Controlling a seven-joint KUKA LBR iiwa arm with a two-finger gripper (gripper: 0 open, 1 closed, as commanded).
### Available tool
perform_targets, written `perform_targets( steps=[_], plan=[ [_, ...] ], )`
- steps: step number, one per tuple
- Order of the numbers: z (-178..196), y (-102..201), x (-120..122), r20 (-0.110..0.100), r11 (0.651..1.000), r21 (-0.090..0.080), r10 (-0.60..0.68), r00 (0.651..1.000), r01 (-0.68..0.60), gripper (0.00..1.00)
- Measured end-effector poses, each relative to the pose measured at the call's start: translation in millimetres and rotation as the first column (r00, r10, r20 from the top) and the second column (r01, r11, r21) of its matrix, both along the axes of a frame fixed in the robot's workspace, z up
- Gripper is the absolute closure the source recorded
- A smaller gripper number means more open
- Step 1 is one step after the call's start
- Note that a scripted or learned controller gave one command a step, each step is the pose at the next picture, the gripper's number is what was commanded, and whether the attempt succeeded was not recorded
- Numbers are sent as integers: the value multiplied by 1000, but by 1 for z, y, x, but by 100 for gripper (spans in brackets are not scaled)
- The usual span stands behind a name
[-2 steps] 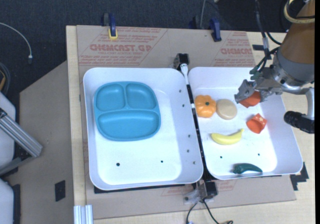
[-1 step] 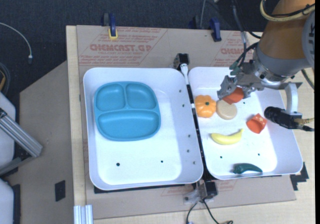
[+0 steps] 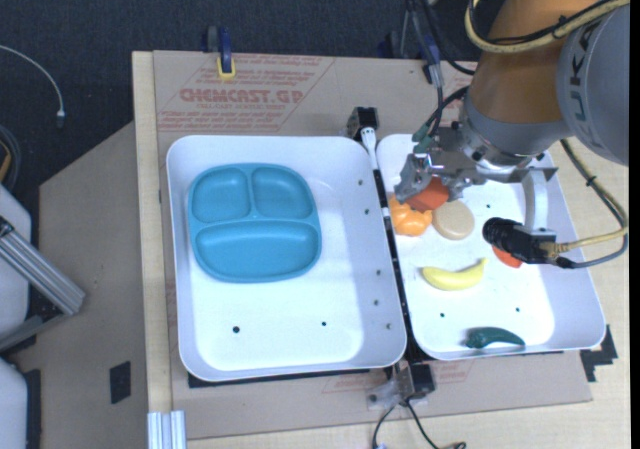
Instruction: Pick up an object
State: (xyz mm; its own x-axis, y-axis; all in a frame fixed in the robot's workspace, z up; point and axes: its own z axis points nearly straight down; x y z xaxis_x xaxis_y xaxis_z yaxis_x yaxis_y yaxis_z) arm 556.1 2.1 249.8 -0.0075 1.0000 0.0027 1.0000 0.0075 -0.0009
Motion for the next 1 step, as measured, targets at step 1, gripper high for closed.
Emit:
perform_targets(
  steps=[1],
  plan=[
    [-17, 57, 1, -3, 1000, 0, -1, 1000, 1, 100]
  ],
)
